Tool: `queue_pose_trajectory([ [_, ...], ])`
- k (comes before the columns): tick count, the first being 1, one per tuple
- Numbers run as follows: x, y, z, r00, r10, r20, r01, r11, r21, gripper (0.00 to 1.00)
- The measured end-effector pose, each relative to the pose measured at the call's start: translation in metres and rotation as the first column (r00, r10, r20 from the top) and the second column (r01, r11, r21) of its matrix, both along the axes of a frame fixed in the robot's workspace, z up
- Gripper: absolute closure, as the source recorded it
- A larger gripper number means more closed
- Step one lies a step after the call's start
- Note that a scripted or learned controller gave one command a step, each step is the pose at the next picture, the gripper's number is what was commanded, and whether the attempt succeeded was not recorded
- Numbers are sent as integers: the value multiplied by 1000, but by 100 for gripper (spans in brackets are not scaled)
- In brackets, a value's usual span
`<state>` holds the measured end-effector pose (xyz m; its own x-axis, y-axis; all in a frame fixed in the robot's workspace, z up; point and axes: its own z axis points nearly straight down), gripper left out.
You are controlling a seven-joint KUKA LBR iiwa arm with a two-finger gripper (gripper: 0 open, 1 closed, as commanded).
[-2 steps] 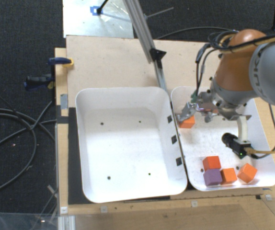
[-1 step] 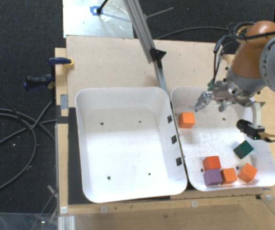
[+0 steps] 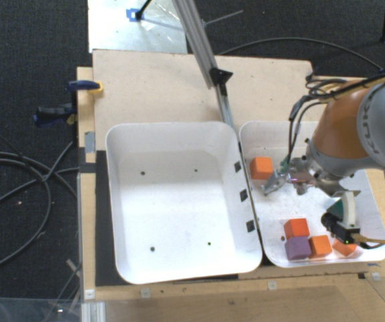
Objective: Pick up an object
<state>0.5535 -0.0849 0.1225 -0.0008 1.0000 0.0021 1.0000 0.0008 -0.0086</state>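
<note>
Reaching in from the right, the grey arm with its orange band (image 3: 337, 129) hangs over the right white bin (image 3: 266, 133). Its end effector (image 3: 273, 183) points left, low over the bin floor; whether it is apart or together cannot be told. An orange block (image 3: 261, 167) lies just beside the end effector, slightly up and left of its tip, near the bin's left wall, not gripped. Well apart, near the bin's front edge, sit a red block (image 3: 296, 228), a purple block (image 3: 298, 248) and another orange block (image 3: 320, 246), clustered together. The left white bin (image 3: 122, 139) sits alongside on the counter (image 3: 159, 86).
</note>
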Motion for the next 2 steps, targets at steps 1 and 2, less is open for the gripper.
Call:
queue_pose_trajectory([
  [1,53,-7,-34,1000,5,11,-5,1000,-3,0],
  [2,115,1,-31,1000,6,16,-6,1000,-2,0],
])
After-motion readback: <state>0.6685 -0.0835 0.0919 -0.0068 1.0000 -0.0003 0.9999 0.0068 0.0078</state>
